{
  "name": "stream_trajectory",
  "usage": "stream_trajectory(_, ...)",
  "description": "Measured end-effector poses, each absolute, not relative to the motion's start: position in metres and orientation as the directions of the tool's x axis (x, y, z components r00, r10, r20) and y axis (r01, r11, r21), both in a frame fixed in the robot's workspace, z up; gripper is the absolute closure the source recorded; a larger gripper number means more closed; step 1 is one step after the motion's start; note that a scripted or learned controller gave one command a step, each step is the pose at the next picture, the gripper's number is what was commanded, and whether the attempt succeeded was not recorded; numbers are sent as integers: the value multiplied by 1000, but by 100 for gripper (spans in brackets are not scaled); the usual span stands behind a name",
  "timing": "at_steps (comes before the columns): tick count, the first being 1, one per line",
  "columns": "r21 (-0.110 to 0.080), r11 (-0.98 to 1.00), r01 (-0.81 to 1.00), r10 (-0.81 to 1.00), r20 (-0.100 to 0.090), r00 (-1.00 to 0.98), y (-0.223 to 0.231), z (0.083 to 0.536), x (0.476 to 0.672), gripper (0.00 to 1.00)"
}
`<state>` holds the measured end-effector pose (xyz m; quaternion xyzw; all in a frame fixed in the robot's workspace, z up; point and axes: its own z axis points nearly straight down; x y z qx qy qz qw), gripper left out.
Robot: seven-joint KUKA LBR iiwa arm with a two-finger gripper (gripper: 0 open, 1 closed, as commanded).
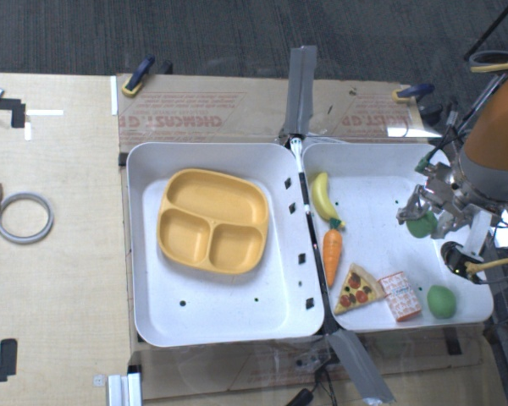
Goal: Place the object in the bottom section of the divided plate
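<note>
A yellow divided plate [212, 221] lies in the left bin [152, 311], with one wide section at the back and two smaller ones at the front. My gripper [422, 212] hangs over the right side of the right bin [381, 176], far from the plate. A small dark green object [420, 225] sits between its fingers, partly hidden by them.
The right bin holds a banana [322, 194], a carrot [332, 254], a pizza slice [358, 288], a red and white box [400, 295] and a light green ball [441, 301]. A tape roll [23, 217] lies on the bench at the left.
</note>
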<state>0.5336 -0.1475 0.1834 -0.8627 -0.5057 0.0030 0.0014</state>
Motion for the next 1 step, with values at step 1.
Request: stream_trajectory(1,-2,-692,722,722,-4,692,-75,250,580,100)
